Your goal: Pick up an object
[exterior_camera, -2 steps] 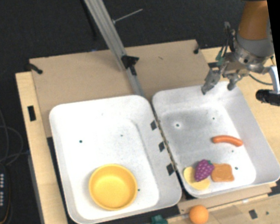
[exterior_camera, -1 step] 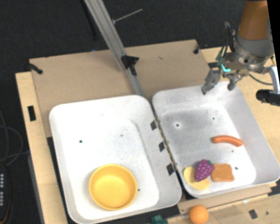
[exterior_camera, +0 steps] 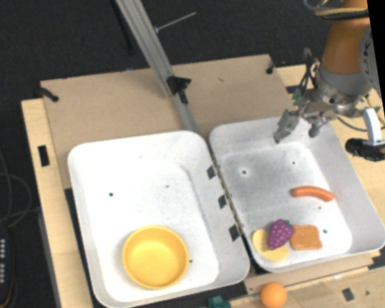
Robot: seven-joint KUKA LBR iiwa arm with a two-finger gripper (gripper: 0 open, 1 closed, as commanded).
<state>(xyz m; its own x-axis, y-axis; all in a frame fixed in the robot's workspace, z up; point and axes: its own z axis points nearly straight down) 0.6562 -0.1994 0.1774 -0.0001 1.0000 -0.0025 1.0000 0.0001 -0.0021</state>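
While the gripper hovers open, the hot dog lies below.

Open floor mid right bin; toys, apparently touching, along near wall.

Grey arm with orange band, dark cables, metal two-fingered pincer.

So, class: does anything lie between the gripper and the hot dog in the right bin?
Nothing visible does. The gripper, fingers apart, hangs over the right bin's far end; bare bin floor runs from there to the hot dog. The grapes lie beyond it.
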